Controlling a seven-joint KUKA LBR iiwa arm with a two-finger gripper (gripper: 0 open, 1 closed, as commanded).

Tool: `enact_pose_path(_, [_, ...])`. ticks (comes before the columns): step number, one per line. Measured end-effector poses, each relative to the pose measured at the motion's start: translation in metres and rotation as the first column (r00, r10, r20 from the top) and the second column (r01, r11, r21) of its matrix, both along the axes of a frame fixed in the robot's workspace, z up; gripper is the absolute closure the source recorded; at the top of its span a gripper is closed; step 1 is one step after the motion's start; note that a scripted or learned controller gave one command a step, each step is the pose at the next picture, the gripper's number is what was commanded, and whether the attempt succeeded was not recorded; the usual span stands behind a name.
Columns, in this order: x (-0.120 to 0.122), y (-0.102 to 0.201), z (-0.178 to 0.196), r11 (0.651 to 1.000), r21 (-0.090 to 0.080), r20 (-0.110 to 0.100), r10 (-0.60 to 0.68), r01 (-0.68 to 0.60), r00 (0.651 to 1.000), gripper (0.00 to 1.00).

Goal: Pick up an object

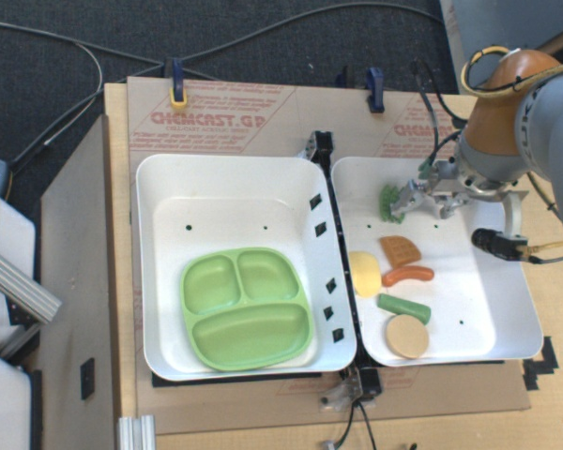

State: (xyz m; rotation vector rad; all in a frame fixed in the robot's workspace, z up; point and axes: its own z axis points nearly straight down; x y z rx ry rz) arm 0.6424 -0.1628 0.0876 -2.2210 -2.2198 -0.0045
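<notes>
"Two bins, is it? What's in the left bin (159, 172)?" asks the first.

"A green tray (249, 307) with three compartments, lying flat toward the near side. Nothing lies in the tray."

"And the right bin (488, 298)?"

"Six things. A green sprig (389, 202) sits toward the far left corner. Nearer the camera comes a brown slice (400, 249), with a sausage (408, 275) just below it. A yellow lump (364, 273) lies beside them against the left wall. Then there's a green stick (403, 307), and a tan disc (407, 337) close to the near rim, touching the stick or nearly so."

"Where's the arm (507, 120)?"

"It reaches in from the right, over the far part of the right bin. The gripper (411, 201) is low and points left, its tip just beside the sprig, on the sprig's right."

"Is it gripping the sprig?"

"I can't tell whether the claw is released or clenched; it's too small and cluttered at the tip. The sprig seems to rest on the bin floor, and I can't tell whether the gripper touches it. The other five things lie well apart from the gripper."
</notes>
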Motion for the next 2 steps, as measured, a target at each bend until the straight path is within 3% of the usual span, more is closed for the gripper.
enact_pose_path(1, [0.004,0.001,0.016,1.0,-0.001,0.012,0.002,-0.002,1.0,1.0])
enact_pose_path(2, [0.001,-0.005,0.06,1.0,-0.004,0.002,0.0,0.0,1.0,1.0])
